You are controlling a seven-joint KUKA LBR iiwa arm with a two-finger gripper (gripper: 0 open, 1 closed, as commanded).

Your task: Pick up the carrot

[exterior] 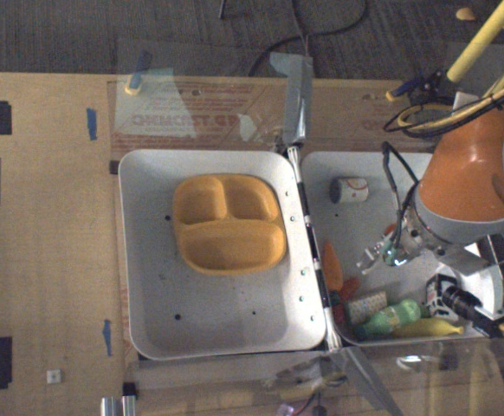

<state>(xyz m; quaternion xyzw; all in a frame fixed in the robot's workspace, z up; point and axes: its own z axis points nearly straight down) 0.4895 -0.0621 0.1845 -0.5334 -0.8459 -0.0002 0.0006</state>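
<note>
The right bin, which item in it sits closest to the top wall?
The small grey can, lying on its side alone near the top wall. The carrot, green bottle and banana cluster near the bottom.

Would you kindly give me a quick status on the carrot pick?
Gripper above right bin. Carrot against bin's left wall, not held. Red item close beside it.

The arm (473, 176) reaches in from the right, its orange band broad and rounded above a grey wrist. Below the wrist the gripper (389, 254) points down and to the left, hanging low over the right bin (356, 219). Cables loop along the arm's upper side.
</note>
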